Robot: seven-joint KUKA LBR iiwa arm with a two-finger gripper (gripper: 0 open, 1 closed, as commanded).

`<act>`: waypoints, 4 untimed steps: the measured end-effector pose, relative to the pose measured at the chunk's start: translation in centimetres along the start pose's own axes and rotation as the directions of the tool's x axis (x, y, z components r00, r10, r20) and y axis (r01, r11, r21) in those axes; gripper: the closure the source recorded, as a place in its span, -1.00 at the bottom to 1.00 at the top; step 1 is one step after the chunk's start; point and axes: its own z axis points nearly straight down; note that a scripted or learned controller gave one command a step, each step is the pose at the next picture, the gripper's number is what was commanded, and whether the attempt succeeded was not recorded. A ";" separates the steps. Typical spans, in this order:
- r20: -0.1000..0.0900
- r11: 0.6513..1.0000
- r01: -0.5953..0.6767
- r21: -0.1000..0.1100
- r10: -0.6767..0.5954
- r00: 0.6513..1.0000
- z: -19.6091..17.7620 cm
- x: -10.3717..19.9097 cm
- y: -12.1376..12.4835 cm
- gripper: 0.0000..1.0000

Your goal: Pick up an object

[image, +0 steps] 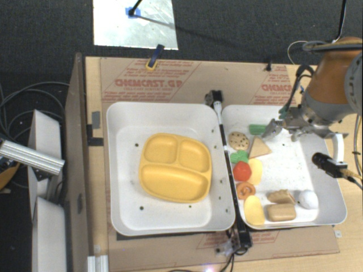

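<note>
The right bin holds several toy foods along its left side and front. From back to front I see a chocolate-chip cookie, a tan wedge, a green piece, a red tomato, a yellow piece and an orange ring. At the front lie a yellow lump, two brown bread pieces and a white egg. My gripper hangs over the back of this bin, just right of a green block.
The left bin holds a yellow divided plate. A black clip sits where the two bins meet at the back. The arm's orange-banded wrist and a black cable fitting stand over the right bin's right side.
</note>
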 end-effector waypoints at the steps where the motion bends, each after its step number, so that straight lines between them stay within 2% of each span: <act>1: -0.001 1.000 0.005 -0.008 -0.005 1.000 8.4 2.2 5.4 -1.00; 2: 0.002 1.000 0.006 -0.005 -0.006 1.000 7.9 5.3 7.3 -1.00; 3: 0.002 1.000 0.007 -0.010 -0.006 1.000 6.8 5.2 7.4 1.00; 4: 0.003 1.000 0.007 -0.008 -0.007 1.000 6.8 5.1 7.3 -1.00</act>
